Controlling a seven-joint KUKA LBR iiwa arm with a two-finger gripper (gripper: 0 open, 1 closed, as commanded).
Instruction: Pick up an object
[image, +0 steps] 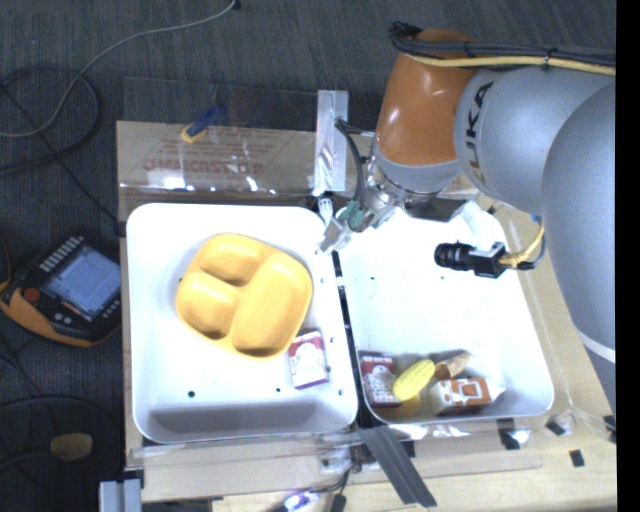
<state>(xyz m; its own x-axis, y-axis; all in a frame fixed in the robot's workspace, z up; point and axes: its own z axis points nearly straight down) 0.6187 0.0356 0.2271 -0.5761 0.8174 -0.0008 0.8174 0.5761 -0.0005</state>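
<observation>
The end effector (340, 228) is seen over the divide between both bins; its state cannot be told. A yellow dish (243, 293) is placed in the left bin (160, 400).

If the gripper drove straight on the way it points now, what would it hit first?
The gripper points down and left, over the divide between the bins. Going on, it would probably meet the left bin at its right rim, short of the yellow object. Its height is unclear.
</observation>
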